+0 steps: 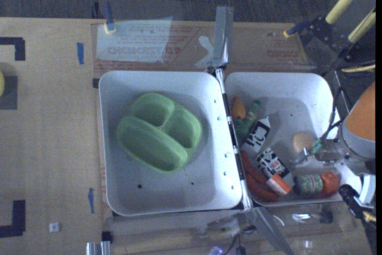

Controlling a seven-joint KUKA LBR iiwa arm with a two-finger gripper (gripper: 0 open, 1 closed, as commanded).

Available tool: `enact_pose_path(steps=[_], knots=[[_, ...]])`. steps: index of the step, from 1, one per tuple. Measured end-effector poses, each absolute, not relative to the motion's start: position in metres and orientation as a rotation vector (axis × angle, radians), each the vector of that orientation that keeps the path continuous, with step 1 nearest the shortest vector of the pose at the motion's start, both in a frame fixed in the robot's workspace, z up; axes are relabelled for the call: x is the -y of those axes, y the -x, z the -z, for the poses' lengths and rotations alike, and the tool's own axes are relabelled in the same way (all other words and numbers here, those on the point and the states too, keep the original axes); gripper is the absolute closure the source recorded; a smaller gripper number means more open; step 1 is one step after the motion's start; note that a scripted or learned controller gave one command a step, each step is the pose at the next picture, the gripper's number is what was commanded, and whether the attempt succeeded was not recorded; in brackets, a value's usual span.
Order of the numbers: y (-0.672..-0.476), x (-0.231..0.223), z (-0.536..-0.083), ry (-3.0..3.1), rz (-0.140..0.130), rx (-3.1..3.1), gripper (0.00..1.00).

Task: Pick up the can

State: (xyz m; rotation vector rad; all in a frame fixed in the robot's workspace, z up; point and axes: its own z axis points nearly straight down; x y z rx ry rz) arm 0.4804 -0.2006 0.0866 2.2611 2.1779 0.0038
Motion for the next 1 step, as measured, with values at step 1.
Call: enact_pose_path(steps=[1], knots=[[-0.4908, 0.177, -0.1946, -2.298, -0.001, -2.14, 0.0]])
